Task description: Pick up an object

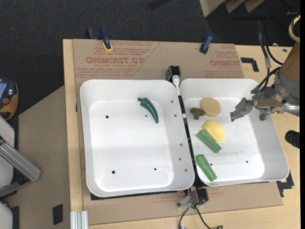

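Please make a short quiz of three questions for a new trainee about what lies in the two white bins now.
1. True or false: the left bin holds one dark green curved object.
2. Which lies beside the mushroom in the right bin? A) yellow lemon-like object B) red cup C) blue ball
3. Fill in: the gripper hangs over the ____ bin.

Key: 1 true; 2 A; 3 right.
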Available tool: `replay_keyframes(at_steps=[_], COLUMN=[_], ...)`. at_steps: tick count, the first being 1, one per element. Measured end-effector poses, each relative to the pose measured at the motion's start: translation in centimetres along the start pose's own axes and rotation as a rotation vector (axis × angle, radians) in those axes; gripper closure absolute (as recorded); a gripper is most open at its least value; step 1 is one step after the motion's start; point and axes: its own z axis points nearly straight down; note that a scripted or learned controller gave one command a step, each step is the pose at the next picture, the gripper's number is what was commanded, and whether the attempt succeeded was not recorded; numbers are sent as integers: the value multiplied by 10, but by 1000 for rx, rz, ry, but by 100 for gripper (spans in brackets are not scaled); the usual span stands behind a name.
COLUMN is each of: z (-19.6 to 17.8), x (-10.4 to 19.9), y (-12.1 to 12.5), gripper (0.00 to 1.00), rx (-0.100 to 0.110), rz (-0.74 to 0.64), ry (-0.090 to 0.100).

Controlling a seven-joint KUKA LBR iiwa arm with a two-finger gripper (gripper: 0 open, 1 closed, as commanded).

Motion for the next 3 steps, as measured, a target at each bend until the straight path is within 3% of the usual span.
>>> replay_keyframes(at_steps=[1, 2, 3], z=[154, 183, 171], x=[22, 29, 29], y=[10, 0, 2], gripper=[0, 0, 100], rx=[15, 4, -2], rz=[-2, 2, 2], ry=[4, 2, 0])
